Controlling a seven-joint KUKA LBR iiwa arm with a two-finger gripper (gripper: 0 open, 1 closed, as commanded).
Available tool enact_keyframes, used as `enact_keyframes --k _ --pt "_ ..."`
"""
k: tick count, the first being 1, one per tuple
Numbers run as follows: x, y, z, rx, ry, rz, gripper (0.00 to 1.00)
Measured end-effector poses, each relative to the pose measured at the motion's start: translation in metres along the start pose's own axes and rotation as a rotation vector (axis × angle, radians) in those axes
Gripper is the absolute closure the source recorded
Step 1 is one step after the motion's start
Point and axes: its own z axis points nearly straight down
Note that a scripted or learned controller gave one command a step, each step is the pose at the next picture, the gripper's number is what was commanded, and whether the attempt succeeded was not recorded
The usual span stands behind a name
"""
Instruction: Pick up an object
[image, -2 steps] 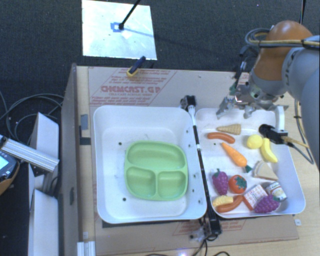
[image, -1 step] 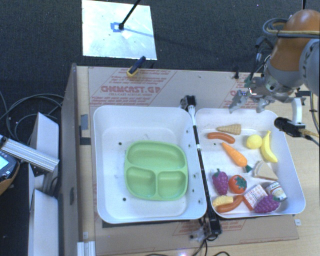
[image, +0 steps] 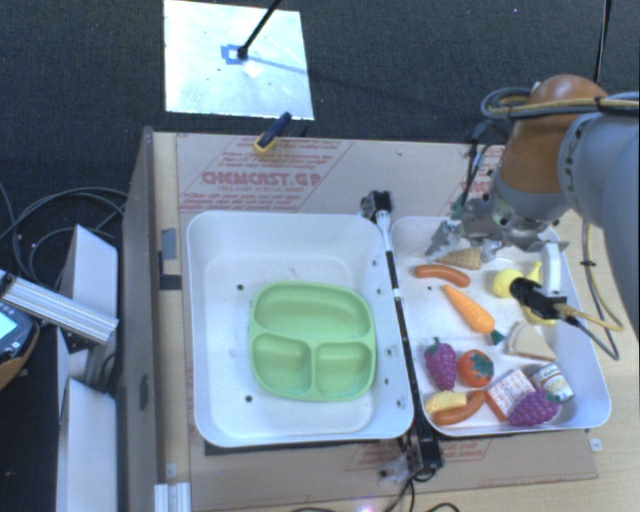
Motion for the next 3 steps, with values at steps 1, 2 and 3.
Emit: enact_keyframes --k 1,2,3 --pt "-0.022 -0.014 0.070 -0.001 -0.002 0.003 0.00" --pt "-0.021 -0.012 0.059 -0.006 -0.002 0.001 1.00" --pt "0.053 -0.040 -0.032 -0.007 0.000 -0.001 1.00"
